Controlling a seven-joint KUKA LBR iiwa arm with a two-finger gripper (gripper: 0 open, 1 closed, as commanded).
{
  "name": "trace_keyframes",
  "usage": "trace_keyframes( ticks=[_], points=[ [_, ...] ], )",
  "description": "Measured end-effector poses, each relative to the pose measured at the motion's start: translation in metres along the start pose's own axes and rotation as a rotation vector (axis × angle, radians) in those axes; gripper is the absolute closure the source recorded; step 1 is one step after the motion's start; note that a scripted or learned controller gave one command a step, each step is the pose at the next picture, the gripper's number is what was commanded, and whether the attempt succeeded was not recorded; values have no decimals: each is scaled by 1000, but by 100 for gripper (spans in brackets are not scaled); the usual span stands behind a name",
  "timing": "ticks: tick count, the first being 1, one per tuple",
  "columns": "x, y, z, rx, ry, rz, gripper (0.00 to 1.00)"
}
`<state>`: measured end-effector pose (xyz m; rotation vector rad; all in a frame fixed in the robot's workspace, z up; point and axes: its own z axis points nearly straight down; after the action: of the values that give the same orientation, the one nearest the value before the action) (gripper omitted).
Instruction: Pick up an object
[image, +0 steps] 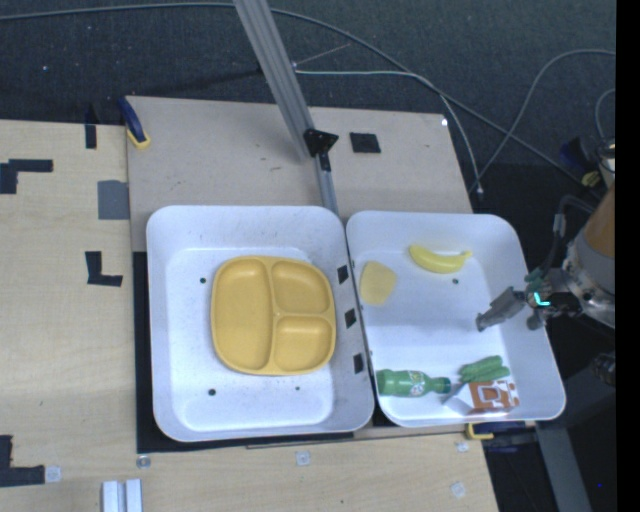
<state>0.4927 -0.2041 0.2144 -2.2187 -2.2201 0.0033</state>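
Observation:
The right bin holds a yellow banana near its far side and a pale yellow flat piece at its left wall. Along its near side lie a green bottle, a small green item and an orange-and-white carton. My gripper hangs over the right part of this bin, above bare floor, tilted to the left. Its fingers are spread open with nothing between them. It stands to the right of and nearer than the banana, and above the green item and the carton.
The left bin holds a yellow divided plate. A grey metal post slants up from the far edge between the bins. Cables run across the dark floor behind the bench.

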Motion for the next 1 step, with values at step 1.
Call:
trace_keyframes(
  ticks=[1],
  points=[
    [0,0,0,-1,0,0,0]
  ],
)
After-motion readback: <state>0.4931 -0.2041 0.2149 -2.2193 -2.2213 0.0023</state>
